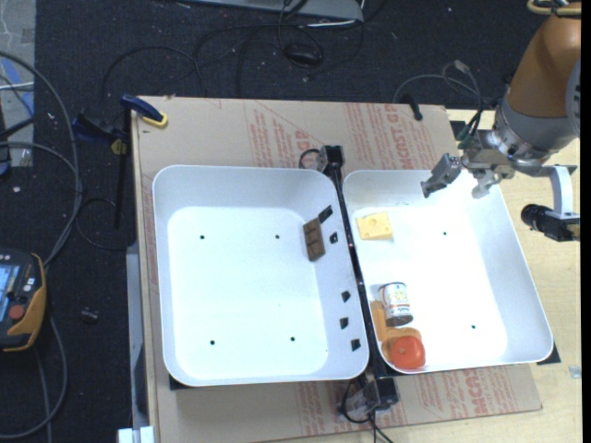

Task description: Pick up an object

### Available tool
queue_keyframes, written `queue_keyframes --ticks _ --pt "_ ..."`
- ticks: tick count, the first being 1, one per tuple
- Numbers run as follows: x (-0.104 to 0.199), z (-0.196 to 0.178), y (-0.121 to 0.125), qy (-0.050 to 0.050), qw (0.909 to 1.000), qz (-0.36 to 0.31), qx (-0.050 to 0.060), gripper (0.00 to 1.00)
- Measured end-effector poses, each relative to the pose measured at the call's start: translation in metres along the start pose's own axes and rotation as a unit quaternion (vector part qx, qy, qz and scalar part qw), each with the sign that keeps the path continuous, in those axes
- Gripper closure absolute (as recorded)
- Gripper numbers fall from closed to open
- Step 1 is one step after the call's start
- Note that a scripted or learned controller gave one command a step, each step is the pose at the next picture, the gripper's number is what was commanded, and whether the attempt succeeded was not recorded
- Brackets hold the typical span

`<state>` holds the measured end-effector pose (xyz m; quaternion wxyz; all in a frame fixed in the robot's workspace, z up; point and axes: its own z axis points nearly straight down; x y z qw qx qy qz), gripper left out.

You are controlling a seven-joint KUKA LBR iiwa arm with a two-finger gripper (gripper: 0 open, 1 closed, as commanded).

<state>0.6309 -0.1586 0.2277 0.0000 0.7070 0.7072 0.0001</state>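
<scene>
Operator: Report the position and state of the end effector.

Technician: The two-finger gripper [459, 177] hangs over the far right corner of the right-hand shallow white bin [480, 247]. It is carried by the grey arm with the orange band [545, 72], which enters from the right. The two fingers stand apart. Nothing lies between them.

Operator: List the objects in that bin.

Technician: A flat yellow cheese-like wedge [374, 226] lies near the far left corner, close to the wall shared with the other bin. A small cylindrical tin with a pale label [396, 304] stands nearer the front, by the left wall. A round red tomato-like ball [405, 351] sits in the near left corner, just in front of the tin. An orange piece [379, 320] lies against the left wall beside the tin; its shape cannot be determined. All of these are well apart from the gripper.

Operator: And the left-hand shallow white bin [240, 275]?

Technician: A brown rectangular chocolate-like bar [314, 241] rests near its right wall, toward the far side. Both bins sit side by side on a cardboard-covered bench [277, 127].
</scene>
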Motion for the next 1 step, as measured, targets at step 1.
queue_keyframes --ticks 1 --pt "-0.0169 -0.001 0.022 0.0 1.0 0.0 0.0 0.0"
